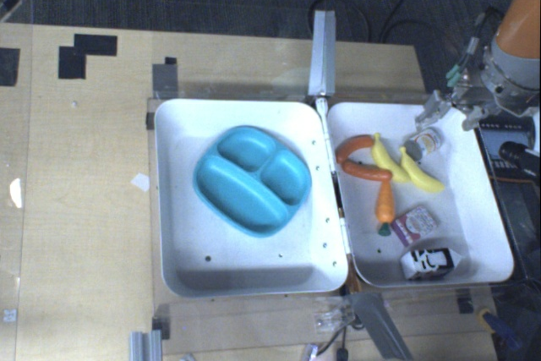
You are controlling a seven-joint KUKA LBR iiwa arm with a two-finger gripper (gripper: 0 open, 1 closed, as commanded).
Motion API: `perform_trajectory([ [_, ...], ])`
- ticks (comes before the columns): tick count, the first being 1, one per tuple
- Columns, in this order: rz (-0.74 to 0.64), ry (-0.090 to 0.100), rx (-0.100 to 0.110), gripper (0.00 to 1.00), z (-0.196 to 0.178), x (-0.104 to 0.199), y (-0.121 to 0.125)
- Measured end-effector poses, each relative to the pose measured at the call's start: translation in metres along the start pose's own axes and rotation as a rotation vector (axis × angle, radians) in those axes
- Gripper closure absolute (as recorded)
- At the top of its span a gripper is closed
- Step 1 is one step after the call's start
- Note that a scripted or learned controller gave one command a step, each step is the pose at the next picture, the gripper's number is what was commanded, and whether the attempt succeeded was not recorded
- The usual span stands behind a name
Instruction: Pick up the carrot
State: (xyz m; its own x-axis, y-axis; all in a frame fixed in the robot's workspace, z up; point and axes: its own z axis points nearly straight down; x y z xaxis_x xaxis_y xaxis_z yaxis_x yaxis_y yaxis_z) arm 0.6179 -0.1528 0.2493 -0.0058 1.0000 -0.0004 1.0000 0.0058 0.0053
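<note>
Carrot lies in the right bin, below-left of the pincer

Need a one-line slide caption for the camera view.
Gripper poised over the right white bin, up-right of the small orange carrot lying among toy foods; blue divided plate in left bin.

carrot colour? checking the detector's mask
Orange body with a small green tip at its lower end; the carrot lies in the right bin, clearest in the camera view.

A single fixed camera looks down at a slant from above the worktop, far enough back to take in both white bins (side by side).
</note>
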Motion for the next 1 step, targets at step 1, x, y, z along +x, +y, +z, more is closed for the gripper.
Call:
perform_trajectory([
  [1, 0.102, 0.001, 0.004, 0.00, 0.1377, 0.0474, -0.0565],
])
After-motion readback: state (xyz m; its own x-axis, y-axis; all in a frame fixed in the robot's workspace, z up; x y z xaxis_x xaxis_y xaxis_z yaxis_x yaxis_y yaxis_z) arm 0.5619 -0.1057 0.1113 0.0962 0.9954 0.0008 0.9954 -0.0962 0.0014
